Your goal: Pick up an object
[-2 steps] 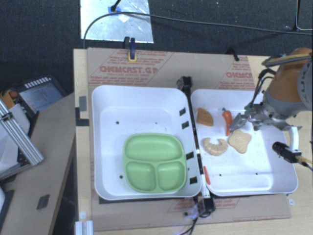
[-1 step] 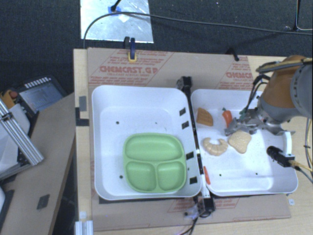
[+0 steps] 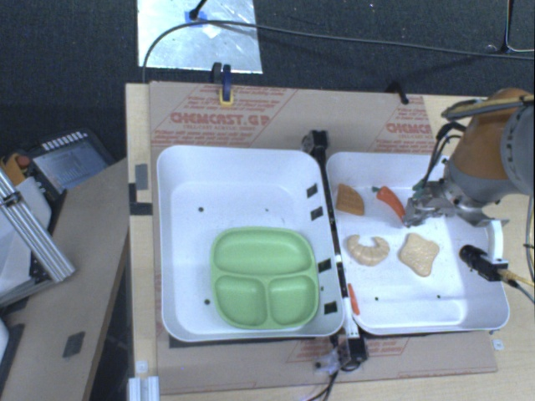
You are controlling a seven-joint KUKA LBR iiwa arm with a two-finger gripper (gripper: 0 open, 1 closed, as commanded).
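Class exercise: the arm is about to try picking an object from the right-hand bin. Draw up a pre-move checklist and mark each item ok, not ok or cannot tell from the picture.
1. Gripper low in the right bin: ok.
2. Orange piece just left of it: ok.
3. Anything held: cannot tell.
4. Tan wedge, curled piece and beige piece lie apart: ok.
5. Green tray in the left bin, away from the pick: ok.

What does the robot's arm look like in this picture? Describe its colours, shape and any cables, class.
The arm is thick and rounded, grey with an orange band near the top. Dark cables loop along its left side. Its gripper is a small grey metal part at the end. A black cylinder-shaped part sticks out below the arm.
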